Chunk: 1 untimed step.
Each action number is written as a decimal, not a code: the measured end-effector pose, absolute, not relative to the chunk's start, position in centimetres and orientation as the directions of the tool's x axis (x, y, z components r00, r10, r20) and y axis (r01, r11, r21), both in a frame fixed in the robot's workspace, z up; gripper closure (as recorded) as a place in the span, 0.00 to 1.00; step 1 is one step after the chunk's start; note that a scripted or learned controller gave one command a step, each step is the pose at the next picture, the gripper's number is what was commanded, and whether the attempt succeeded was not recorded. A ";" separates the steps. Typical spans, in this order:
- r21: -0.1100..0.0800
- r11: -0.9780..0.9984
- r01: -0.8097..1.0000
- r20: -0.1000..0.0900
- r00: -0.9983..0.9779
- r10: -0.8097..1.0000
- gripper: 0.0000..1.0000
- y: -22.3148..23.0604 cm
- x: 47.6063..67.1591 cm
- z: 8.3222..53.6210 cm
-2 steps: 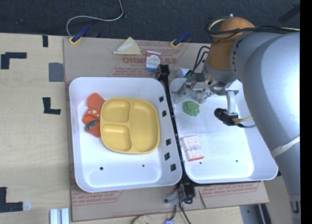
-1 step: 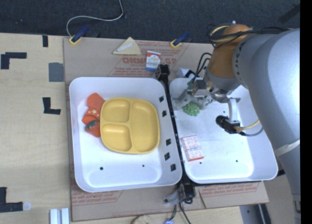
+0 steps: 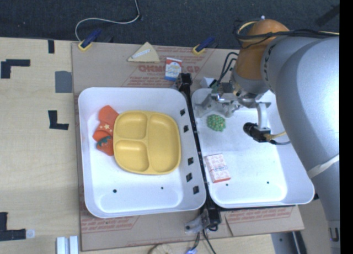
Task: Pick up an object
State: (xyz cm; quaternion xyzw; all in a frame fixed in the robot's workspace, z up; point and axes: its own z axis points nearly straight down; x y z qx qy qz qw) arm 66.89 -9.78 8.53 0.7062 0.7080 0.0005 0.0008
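Observation:
In the right bin [image 3: 259, 192] a small green bumpy object [image 3: 216, 122] lies near the far left corner. My gripper [image 3: 217, 99] hangs just beyond it, close to the bin's far rim, apart from the object as far as I can see. A red and white packet [image 3: 217, 168] lies flat nearer the front of the same bin. The left bin [image 3: 138, 197] holds a yellow divided plate [image 3: 148, 141] and an orange toy [image 3: 105, 129] at the plate's left edge.
The grey arm [image 3: 309, 93] covers the right bin's far right side. Outside the bins at the back stand a small red, white and blue carton [image 3: 173, 69] and a tan wedge [image 3: 144, 53]. A black divider with clips [image 3: 190, 131] runs between the bins.

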 end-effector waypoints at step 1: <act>0.002 0.002 1.000 -0.002 -0.002 1.000 0.00 -10.0 64.2 8.6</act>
